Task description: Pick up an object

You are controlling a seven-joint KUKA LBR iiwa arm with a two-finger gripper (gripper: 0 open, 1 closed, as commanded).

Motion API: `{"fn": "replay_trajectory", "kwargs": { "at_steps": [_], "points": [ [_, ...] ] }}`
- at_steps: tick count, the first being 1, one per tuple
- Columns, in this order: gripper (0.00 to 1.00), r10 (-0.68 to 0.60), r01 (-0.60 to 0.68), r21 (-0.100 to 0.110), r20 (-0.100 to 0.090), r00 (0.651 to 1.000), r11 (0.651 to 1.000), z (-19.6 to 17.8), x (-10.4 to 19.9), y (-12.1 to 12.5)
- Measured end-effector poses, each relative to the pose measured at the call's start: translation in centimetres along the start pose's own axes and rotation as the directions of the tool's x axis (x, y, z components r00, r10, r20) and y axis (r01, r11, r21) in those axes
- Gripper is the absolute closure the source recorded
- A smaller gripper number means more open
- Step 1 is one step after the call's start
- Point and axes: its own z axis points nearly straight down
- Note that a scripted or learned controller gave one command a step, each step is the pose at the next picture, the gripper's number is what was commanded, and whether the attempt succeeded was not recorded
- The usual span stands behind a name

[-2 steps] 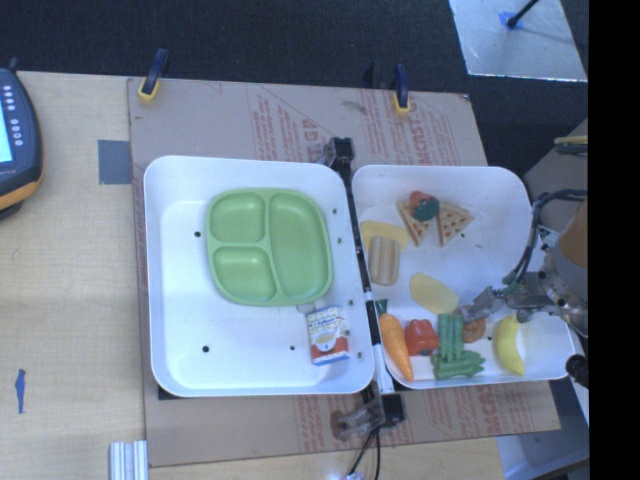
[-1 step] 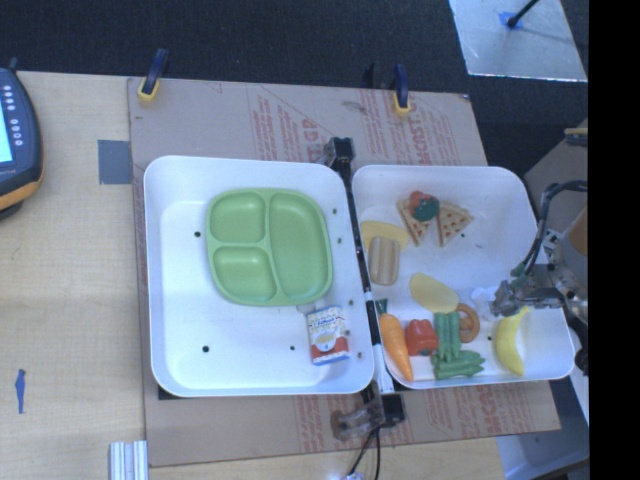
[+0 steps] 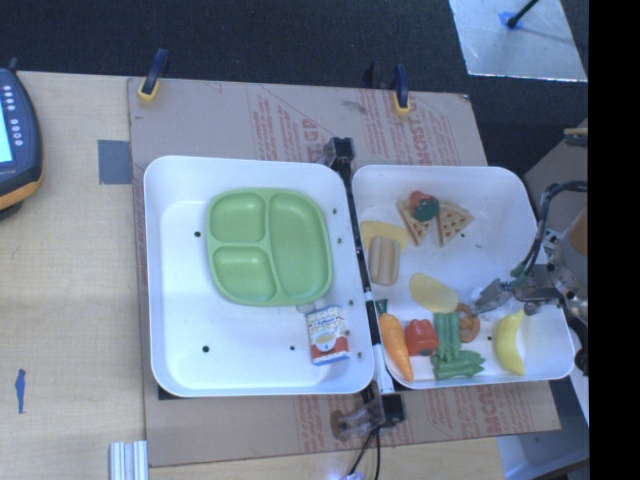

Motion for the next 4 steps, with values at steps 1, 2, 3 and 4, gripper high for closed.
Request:
{"fn": "replay_trajectory", "kwargs": {
  "at_steps": [1,2,3,4],
  "points": [
    [0.00,0.002,-0.002,0.002,-0.002,1.000,1.000,4.2,0.5,-0.4],
    [1.00,0.001,-0.001,0.000,-0.001,1.000,1.000,3.0,0.3,-0.3],
    [1.00,-0.004,0.004,-0.008,-0.001,1.000,1.000,-4.3,5.8,-0.1],
    [1.00,-0.009,0.009,-0.006,-0.002,1.000,1.000,-5.4,13.8,4.6]
  ]
}}
